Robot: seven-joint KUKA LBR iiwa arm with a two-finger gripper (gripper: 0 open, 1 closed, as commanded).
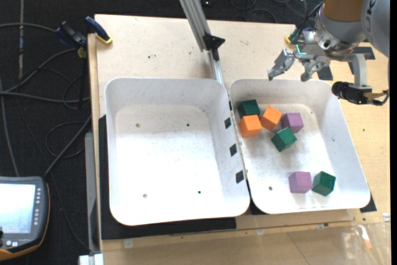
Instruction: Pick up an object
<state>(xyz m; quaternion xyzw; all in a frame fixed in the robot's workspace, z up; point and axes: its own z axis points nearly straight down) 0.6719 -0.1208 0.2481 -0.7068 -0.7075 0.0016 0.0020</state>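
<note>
Above the right bin's [347, 133] far rim, the gripper [294, 68] hangs open and empty; every block [250, 125] lies ungrasped, pickup not yet begun

3 green blocks [249, 108], 2 orange blocks [250, 125], 2 purple blocks [293, 121], 2 white bins [118, 96].

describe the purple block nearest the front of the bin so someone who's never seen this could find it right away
Start at the right-hand white bin, the one that holds all the blocks. Go to its near corner, away from the cluster of five by the divider, where two blocks sit side by side. The purple block is the left one of that pair, touching a green block; the other purple block sits up in the cluster.
</note>
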